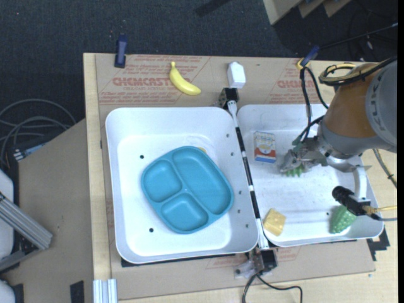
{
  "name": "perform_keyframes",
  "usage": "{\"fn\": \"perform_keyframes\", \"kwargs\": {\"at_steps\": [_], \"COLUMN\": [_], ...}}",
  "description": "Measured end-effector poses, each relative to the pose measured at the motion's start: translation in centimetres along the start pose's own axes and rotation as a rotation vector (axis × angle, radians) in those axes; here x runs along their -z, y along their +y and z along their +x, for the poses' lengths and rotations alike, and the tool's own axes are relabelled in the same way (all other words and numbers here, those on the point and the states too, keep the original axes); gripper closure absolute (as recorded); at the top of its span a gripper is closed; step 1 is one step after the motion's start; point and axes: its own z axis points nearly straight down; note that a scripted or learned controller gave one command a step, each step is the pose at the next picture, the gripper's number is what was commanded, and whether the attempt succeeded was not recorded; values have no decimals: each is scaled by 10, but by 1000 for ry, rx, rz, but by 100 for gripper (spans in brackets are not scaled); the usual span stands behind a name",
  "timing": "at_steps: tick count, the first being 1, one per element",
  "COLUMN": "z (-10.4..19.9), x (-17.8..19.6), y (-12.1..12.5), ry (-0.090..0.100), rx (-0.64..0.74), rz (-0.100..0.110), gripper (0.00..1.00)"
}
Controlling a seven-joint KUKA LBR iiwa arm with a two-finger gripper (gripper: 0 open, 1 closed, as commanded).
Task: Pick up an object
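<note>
While the arm (360,115) reaches in from the right, I see the gripper (294,164) low over the right bin (303,237), approx. mid-bin. A small green object (292,171) sits right at the fingertips, maybe touching, but I can't tell if it's between them; too blurred. Jaw state: can't tell. Other items in that bin: small carton (265,147) just left of the gripper, yellow block (274,222) near the front rim, green textured piece (341,220) front-right. Left bin (126,232) holds a blue divided plate (185,189). A banana (182,80) lies on the bench behind.
</note>
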Motion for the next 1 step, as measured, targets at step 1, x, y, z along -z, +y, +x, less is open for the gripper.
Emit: {"fn": "perform_keyframes", "kwargs": {"at_steps": [1], "z": [59], "x": [91], "y": [3], "ry": [1], "rx": [2], "rz": [-2], "gripper": [100]}}
